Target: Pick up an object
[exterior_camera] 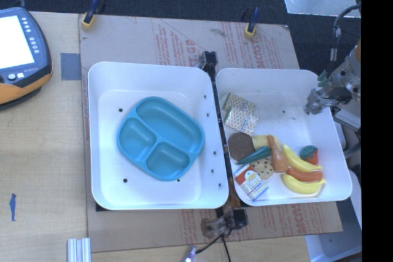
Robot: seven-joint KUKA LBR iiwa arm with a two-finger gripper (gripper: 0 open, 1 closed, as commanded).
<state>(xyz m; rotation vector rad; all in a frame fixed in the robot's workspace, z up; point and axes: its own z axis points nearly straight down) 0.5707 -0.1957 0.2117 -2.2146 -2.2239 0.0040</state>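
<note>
The right bin [282, 86] holds a pile of toy food at its near end: a yellow banana [299, 161], a hot dog [303, 178], a brown cookie [240, 145], a small carton [250, 183] and a patterned packet [240, 113]. My gripper [316, 101] hangs over the right bin's far right corner, above its rim, well away from the pile. Nothing shows between its fingers.
The left bin [104, 80] holds a blue divided plate [160, 138]. A tablet-like pendant [18, 49] lies at the left edge of the bench. Clamps [250, 21] pin the cardboard sheet at the back.
</note>
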